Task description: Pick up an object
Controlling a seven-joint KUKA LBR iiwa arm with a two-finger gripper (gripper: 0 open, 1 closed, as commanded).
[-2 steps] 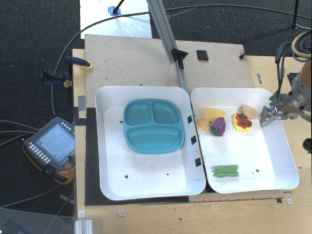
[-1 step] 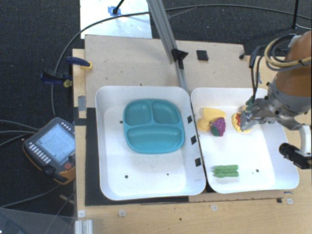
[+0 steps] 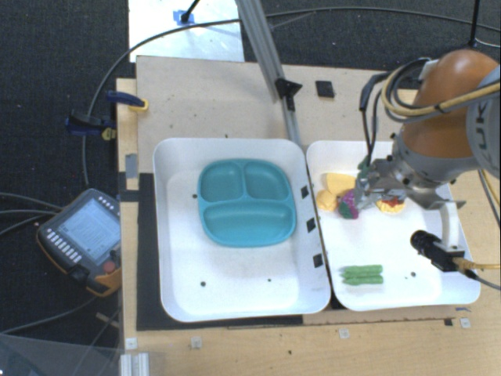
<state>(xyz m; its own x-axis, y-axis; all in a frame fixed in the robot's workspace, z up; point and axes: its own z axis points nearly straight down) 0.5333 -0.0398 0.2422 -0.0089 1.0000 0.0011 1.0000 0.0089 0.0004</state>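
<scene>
My gripper (image 3: 365, 195) hangs low over the upper middle of the right bin (image 3: 407, 288), under the orange wrist band. Right below and left of its tips lies a purple grape-like toy (image 3: 347, 206). Two yellow pieces sit close by: one (image 3: 338, 182) just above the purple toy and one (image 3: 325, 200) to its left. A red and yellow toy (image 3: 391, 204) shows partly under the gripper's body on the right. A green bean-pod toy (image 3: 361, 274) lies apart near the bin's front.
The left bin (image 3: 176, 288) holds a teal divided plate (image 3: 246, 202). A black cylindrical fixture (image 3: 433, 249) juts over the right bin's right side. A metal pole (image 3: 266, 45) slants down to the bins' back edge. A teach pendant (image 3: 78, 237) lies off the bench at left.
</scene>
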